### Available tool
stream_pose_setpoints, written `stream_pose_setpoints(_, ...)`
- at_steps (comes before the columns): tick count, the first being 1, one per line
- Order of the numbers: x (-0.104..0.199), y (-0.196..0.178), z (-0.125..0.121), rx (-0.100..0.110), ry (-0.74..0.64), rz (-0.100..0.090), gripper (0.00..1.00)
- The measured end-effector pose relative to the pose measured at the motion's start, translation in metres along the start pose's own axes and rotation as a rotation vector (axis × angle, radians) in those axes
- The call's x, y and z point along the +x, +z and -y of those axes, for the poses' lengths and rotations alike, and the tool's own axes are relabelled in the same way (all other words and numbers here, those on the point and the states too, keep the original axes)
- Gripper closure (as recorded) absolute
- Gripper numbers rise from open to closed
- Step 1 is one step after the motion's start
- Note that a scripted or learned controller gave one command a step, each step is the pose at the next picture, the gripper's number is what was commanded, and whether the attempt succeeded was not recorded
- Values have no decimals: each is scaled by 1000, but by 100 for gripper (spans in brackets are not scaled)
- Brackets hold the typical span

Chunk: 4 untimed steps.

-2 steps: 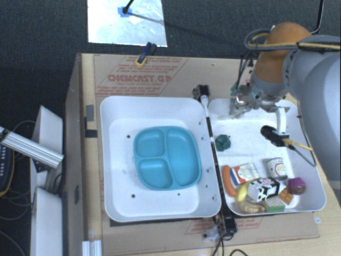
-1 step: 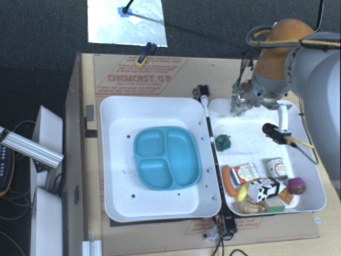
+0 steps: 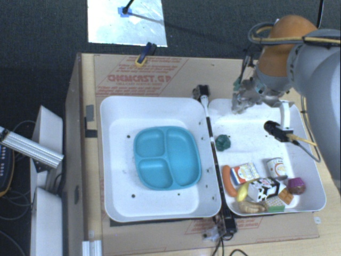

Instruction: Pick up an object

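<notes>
Over the right white plastic bin's [image 3: 314, 196] far corner, the metal two-finger gripper [image 3: 241, 104] hovers — grip unreadable, approach underway; next — descend onto the small dark-green lump [image 3: 222, 141].

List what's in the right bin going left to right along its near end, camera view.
Orange hot dog → yellow banana → black-and-white cow toy → small can → purple toy.

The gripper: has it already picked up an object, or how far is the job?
Nothing looks picked yet. The gripper hangs over the far end of the right bin, with no object visibly between its fingers. The toys, such as the green ball and the can, lie in the bin.
</notes>
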<state>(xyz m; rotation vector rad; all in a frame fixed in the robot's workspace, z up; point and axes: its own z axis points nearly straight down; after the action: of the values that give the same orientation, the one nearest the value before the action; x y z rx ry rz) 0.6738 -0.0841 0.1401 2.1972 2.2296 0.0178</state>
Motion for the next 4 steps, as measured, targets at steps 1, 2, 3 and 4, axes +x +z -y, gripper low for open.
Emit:
stream_pose_setpoints(1,0,-11,-1,-3,-2,0,100)
stream_pose_setpoints(2,1,-22,-2,-7,-3,-1,100)
stream_pose_setpoints(3,1,-33,-4,-10,-5,-2,100)
stream_pose_setpoints(4,1,-44,-5,-14,-7,-2,100)
